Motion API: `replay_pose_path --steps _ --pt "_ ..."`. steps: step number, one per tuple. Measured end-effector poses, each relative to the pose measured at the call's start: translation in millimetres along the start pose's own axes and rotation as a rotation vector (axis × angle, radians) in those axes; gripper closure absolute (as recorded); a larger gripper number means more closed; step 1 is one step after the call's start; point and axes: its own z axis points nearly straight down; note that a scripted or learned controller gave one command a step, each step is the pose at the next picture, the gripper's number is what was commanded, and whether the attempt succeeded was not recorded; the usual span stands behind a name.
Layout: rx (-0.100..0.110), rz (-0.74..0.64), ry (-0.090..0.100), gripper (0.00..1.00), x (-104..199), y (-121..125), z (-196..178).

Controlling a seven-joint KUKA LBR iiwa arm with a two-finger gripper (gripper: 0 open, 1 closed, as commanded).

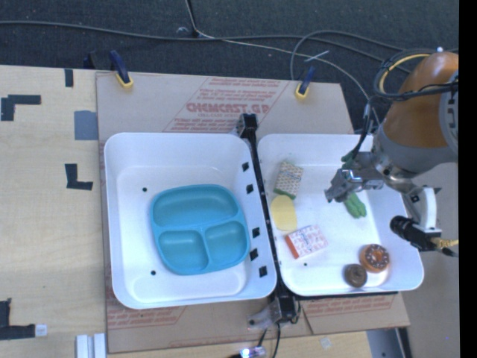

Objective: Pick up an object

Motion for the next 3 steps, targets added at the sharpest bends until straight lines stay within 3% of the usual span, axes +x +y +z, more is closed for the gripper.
replay_pose_path --steps 1,3 --pt "0.001 0.000 0.000 1.00 0 1 -47" --pt "0.007 -0.002 0.001 1.00 95 15 -18"
